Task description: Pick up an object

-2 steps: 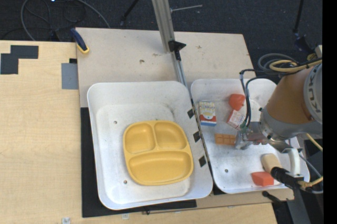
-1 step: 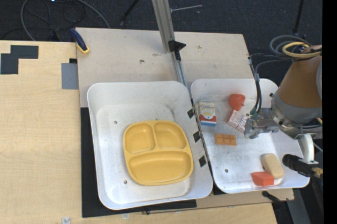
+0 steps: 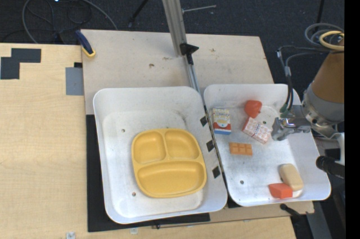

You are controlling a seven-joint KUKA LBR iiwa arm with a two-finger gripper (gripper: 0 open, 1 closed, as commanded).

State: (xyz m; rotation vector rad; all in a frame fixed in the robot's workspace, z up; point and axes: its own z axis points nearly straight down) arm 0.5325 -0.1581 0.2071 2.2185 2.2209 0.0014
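red block (image 3: 280,191) and bar (image 3: 291,176) untouched | pincer (image 3: 279,129) beside carton (image 3: 257,129), grip state unreadable | nothing lifted; pick pending

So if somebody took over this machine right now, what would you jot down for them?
Gripper: low over the right bin, beside the red-and-white pack; nothing visibly held, finger state unclear.
Right bin also holds a small carton, red piece, orange bar, beige block and red block.
Left bin: yellow tray.
Done: nothing lifted.
Left: grasp and lift one object.
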